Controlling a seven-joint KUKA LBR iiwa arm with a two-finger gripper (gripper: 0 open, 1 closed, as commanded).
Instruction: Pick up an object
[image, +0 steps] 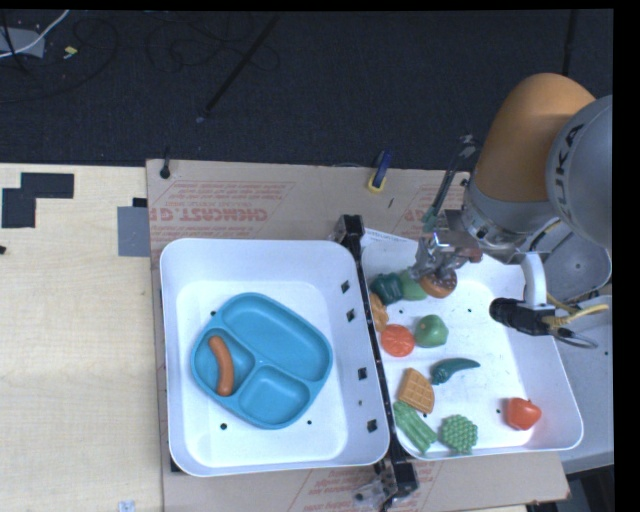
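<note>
Table (70, 340): pale wood surface carrying a cardboard sheet, on which two shallow white bins sit side by side.
Arm (540, 140): grey with an orange band above the wrist, reaching in from the right and angled down over the back of the right bin.
Left bin (190, 270): holds a blue divided plate.
Right bin (560, 400): holds a scatter of toy foods.
Blue plate (285, 350): three compartments; an orange sausage (222, 364) lies in the left compartment.
Claw (438, 262): low at the back left of the right bin, directly above a brown round piece (438, 285); whether the claw is open, closed or gripping cannot be told.
Dark green piece (388, 289): just left of the brown round piece, near the bin's left wall.
Tomato (397, 340) and green pepper (431, 329): side by side, mid bin.
Teal chilli (455, 369): right of the waffle-like wedge (416, 389).
Green cucumber (413, 427) and knobbly green ball (459, 432): front edge.
Red piece (521, 412): front right, well apart from the others.
</note>
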